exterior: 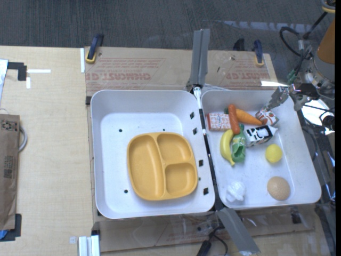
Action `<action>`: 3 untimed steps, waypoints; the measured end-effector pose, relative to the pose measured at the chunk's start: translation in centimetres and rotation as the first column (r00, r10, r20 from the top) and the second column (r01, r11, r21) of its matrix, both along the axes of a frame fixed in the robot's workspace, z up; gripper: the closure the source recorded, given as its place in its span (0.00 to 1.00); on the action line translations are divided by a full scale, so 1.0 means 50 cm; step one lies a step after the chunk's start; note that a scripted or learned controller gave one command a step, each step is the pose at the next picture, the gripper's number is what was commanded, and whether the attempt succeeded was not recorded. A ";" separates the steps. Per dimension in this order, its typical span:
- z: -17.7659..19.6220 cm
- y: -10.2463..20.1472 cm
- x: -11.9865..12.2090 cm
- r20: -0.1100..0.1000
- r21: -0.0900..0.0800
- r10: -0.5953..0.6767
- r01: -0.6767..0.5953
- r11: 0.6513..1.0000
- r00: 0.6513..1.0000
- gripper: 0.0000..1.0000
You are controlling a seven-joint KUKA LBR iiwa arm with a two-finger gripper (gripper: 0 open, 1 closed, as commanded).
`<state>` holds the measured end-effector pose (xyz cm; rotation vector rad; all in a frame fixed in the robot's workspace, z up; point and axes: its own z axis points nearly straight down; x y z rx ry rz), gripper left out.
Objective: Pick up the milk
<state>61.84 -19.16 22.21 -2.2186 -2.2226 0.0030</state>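
Milk (259,135) btwn carrot (246,116), lemon (273,153)

**Layout of the two bins**

Left bin (101,143): a divided plate (162,165) lies near its middle. Right bin (303,159): the milk (259,134) lies centrally, a carrot (246,116) just behind it, a packet (217,121) to the carrot's left. A banana (227,147) lies left of the milk, a lemon (274,153) to its right. An egg (278,188) sits at front right, a crumpled wad (235,191) at front left. The gripper (278,97) stands over the back right corner.
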 end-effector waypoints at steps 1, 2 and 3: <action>-0.246 -0.015 0.081 0.001 0.000 0.402 -0.402 0.916 0.916 0.00; -0.257 0.009 0.082 0.002 -0.002 0.568 -0.568 0.823 0.823 0.00; -0.258 0.019 0.041 0.004 -0.003 0.891 -0.891 0.454 0.454 0.00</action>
